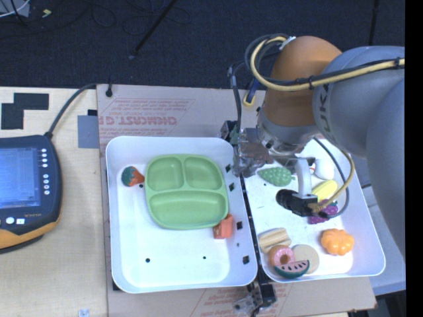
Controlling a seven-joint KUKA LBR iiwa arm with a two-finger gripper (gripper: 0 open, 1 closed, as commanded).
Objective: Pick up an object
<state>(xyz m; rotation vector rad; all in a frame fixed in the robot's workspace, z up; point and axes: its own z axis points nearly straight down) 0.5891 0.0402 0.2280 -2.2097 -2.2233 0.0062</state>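
The gripper (246,158) hung over the bins' middle edge; its grip could not be told. The green leaf (275,175) lay sideways beside it. Cardboard (152,114) print read upside down.

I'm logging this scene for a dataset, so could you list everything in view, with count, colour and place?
bins: 2, white, side by side on the bench
divided plate: 1, green, in the left bin
strawberry toy: 1, red and green, left bin, beside the plate's left edge
small block: 1, orange-red, left bin, at the plate's lower right corner
leaf-shaped toy: 1, green, right bin, upper part
pumpkin toy: 1, orange, right bin, lower right
bread roll toy: 1, tan, right bin, lower left
watermelon slice toy: 1, red and green, right bin, bottom
tablet: 1, grey and orange, far left on the bench
arm: 1, grey with orange band, over the right bin
claw: 1, dark, at the divide between the bins
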